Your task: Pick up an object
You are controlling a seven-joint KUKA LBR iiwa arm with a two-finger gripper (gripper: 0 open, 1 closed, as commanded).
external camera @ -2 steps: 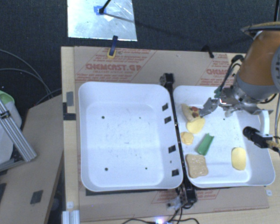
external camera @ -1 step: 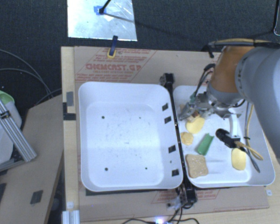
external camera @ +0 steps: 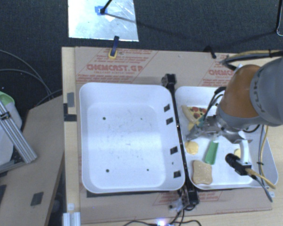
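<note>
The pincer (external camera: 196, 132) hangs low over the left part of the right bin (external camera: 269, 169), its tips just beside a pizza slice (external camera: 194, 113); whether it is wide or narrow cannot be told. Near it lie a green block (external camera: 211, 152), a small yellow piece (external camera: 192, 148) and a bread slice (external camera: 202, 172), while the left bin (external camera: 127, 138) sits alongside on the counter (external camera: 108, 65).

Both bins (external camera: 127, 98) are white, on a tan board (external camera: 146, 62) printed with red lettering. In the right bin lie a green block (external camera: 211, 153), a tan bread slice (external camera: 202, 172), a yellow piece (external camera: 192, 148) and a red-spotted pizza slice (external camera: 194, 112). The arm (external camera: 266, 93) is grey with an orange band.
</note>
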